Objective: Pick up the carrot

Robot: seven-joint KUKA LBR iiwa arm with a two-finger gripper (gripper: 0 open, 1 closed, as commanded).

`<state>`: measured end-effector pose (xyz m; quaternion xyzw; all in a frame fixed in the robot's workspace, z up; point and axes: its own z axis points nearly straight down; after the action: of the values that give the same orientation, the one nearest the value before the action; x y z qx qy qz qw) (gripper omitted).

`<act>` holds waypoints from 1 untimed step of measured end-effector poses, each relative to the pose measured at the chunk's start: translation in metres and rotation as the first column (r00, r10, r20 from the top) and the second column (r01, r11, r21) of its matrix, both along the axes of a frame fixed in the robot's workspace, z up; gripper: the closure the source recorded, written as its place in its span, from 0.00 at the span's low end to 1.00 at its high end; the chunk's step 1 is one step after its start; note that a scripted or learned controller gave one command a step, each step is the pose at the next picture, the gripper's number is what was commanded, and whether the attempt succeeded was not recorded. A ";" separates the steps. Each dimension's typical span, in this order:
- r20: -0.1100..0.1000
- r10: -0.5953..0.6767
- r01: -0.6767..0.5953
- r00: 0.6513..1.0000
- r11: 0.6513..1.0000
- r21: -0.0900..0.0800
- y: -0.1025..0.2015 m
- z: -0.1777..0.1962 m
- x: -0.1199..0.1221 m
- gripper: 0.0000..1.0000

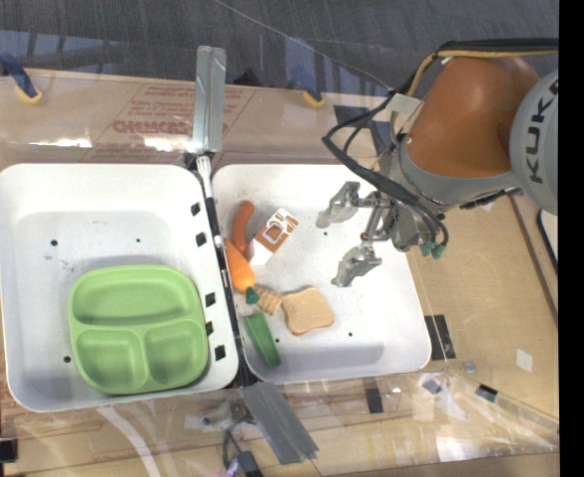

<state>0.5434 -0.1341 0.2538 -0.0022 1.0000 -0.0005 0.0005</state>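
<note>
Evenly and brightly lit from above; soft shadows inside the white bins [34, 266]; slightly soft focus throughout.

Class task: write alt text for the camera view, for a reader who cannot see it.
A grey robot arm's open gripper hovers in the right white bin, apart from the carrot lying against its left wall beside a hot dog, a bread slice and a small carton. The left bin holds a green divided plate.

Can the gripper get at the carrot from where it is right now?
Probably yes. The gripper hangs open over the same bin as the carrot, which lies uncovered but hard against the bin's left wall.
</note>
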 end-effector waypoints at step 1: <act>0.027 -0.210 0.210 0.977 0.978 0.001 0.011 -0.138 0.049 0.00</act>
<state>0.5920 -0.1235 0.1162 0.1035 0.9945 -0.0017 0.0137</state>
